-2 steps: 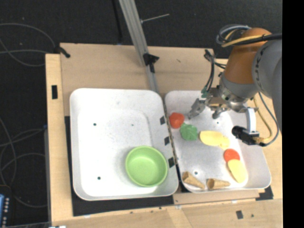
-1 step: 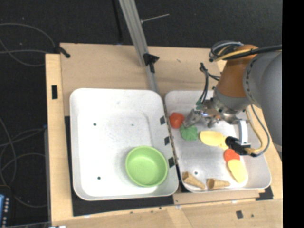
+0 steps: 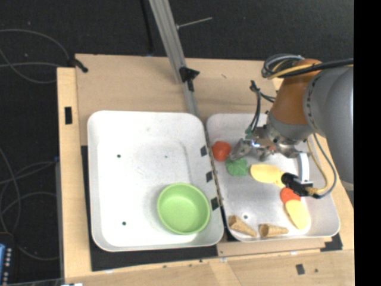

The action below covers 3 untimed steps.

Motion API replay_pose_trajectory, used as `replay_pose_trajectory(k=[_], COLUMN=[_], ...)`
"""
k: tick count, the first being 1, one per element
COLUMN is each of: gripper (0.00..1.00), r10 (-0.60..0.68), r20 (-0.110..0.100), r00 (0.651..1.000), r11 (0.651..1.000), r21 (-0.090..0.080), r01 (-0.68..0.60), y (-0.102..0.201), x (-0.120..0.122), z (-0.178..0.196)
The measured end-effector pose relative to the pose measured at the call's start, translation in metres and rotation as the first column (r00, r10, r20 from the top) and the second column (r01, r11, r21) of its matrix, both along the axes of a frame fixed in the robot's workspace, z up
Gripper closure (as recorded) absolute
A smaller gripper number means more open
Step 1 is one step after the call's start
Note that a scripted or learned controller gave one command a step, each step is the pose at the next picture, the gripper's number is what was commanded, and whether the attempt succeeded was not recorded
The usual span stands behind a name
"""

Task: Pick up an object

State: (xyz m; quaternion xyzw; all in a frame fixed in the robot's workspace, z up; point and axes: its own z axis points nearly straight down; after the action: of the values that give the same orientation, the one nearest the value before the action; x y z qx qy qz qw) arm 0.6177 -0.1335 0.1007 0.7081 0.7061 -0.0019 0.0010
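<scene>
My gripper point(image 3: 243, 151) hangs low over the right bin point(image 3: 321, 219), near its left side. Its fingers point down-left, between a red tomato-like ball point(image 3: 221, 151) and a green leafy piece point(image 3: 237, 168). Nothing shows between the fingers. A yellow banana-shaped item point(image 3: 266, 174) lies just right of the green piece. Further right sit a small red piece point(image 3: 289, 195) and a yellow-orange piece point(image 3: 297, 214). Two tan cone-like pieces point(image 3: 240, 224) point(image 3: 272, 230) lie along the bin's front edge.
The left bin point(image 3: 119, 136) holds a light green bowl point(image 3: 183, 208) at its front right. A metal pole point(image 3: 169, 34) rises behind the bins. The grey arm with its orange band point(image 3: 294, 100) and cables covers the right bin's back right.
</scene>
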Motion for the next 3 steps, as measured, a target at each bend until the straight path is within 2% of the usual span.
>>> replay_pose_trajectory(k=[1,3], gripper=[1.0,1.0], r10=[-0.003,0.006], r20=[0.004,0.01], r00=[1.0,1.0], r11=[1.0,1.0], r21=[0.002,0.003], r01=[0.003,-0.007], y=[0.0,0.004], x=[0.001,0.009], z=[0.012,0.127])
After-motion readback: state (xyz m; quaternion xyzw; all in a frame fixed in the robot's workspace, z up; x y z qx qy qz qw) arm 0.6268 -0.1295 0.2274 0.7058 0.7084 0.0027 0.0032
